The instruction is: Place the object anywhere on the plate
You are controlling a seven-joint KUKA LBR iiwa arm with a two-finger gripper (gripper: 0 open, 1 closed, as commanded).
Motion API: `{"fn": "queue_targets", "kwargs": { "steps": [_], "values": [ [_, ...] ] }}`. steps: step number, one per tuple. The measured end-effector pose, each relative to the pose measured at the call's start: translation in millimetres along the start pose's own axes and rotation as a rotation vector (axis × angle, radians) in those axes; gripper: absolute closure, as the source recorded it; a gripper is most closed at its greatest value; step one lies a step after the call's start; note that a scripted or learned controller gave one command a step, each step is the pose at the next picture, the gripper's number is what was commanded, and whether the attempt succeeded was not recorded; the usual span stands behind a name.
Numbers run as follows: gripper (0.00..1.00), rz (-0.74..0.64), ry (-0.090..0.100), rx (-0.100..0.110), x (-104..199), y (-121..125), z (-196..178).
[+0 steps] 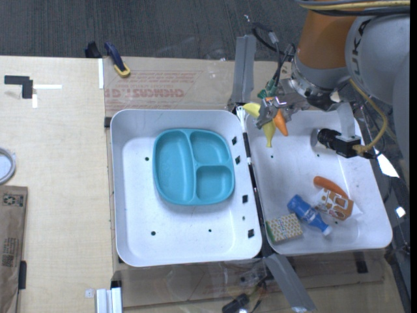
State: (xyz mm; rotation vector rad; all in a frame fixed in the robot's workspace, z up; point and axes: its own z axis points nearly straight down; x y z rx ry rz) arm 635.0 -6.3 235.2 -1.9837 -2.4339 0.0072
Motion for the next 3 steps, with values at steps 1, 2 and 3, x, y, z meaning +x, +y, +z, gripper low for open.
{"fn": "queue_targets", "kwargs": {
  "steps": [1,2,3],
  "values": [
    [1.0,0.175,0.001,0.001,-35,-21,43],
    [1.0,-0.059,0.001,0.0,19,-21,46],
    [0.0,-0.059,0.001,0.0,19,-21,46]
  ]
}}
